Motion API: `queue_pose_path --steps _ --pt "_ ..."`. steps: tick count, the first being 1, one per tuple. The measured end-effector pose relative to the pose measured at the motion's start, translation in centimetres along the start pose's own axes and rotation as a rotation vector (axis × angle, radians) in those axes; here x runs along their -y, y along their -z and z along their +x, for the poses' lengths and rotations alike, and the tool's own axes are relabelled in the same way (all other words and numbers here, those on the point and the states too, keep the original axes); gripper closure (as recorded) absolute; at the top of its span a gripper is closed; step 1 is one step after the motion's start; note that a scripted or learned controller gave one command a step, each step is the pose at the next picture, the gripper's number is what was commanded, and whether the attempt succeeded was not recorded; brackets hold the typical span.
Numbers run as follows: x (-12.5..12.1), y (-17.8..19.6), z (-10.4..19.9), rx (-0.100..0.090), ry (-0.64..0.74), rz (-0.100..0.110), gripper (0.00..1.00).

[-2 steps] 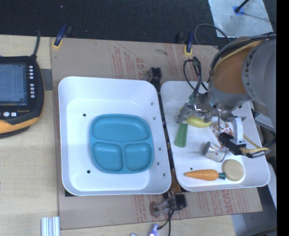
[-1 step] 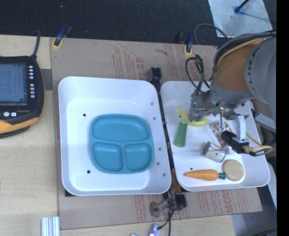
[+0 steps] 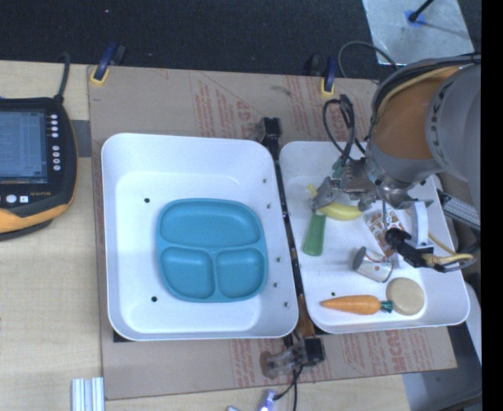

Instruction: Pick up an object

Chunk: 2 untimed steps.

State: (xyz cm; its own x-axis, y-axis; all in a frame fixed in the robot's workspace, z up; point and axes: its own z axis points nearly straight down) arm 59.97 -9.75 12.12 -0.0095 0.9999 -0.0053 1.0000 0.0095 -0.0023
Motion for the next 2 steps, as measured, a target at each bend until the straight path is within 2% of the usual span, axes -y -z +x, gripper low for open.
queue_pose_path --steps 1,2 --pt "-1.1 -2.3 0.0 0.004 -0.004 -0.01 0.0" --pt "-1.1 -1.3 -0.1 0.002 -0.002 -0.007 1.0"
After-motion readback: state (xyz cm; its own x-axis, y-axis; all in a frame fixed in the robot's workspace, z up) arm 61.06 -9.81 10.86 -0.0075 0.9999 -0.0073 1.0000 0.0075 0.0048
